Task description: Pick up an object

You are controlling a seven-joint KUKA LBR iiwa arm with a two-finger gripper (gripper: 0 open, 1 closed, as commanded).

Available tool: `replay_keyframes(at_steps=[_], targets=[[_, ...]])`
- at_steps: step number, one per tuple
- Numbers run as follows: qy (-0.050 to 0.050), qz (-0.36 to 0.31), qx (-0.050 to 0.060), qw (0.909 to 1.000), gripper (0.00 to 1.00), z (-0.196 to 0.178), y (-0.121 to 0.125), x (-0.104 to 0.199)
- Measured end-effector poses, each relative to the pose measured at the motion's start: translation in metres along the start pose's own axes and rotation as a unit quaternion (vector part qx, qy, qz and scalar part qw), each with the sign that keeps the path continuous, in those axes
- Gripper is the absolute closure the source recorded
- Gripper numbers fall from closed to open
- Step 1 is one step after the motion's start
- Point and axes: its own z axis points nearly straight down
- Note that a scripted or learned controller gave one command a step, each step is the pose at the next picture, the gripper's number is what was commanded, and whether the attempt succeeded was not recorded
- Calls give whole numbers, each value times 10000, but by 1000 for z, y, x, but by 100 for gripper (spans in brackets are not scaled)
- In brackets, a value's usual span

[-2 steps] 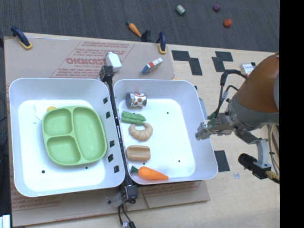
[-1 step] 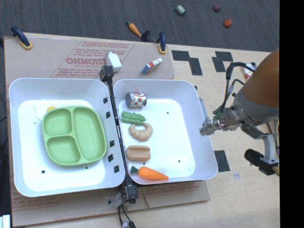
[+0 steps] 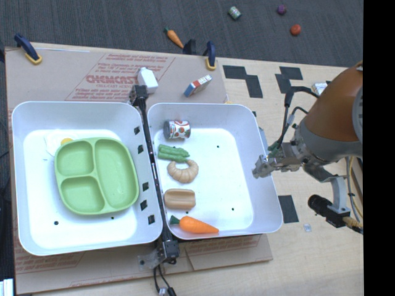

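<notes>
The right bin [image 3: 247, 159] holds several toy foods along its left side: a red and white can [image 3: 177, 129], a green bean pod [image 3: 173, 152], a tan pretzel ring [image 3: 183, 171], a hot dog bun [image 3: 179, 198] and an orange carrot [image 3: 194, 226]. My gripper [image 3: 264, 165] hangs at the right rim of this bin, well to the right of the foods, with nothing seen held.
The left bin [image 3: 28, 128] carries a green divided plate [image 3: 95, 175] and a small yellow piece [image 3: 65, 142]. On the cardboard behind the bins lie a white block [image 3: 147, 78] and a small carton [image 3: 197, 86]. Clamps hold the board's edges.
</notes>
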Motion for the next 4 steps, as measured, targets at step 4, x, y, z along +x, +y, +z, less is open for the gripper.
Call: replay_keyframes(at_steps=[4], targets=[[1, 4, 0, 10000, 100, -3, -10, 0]])
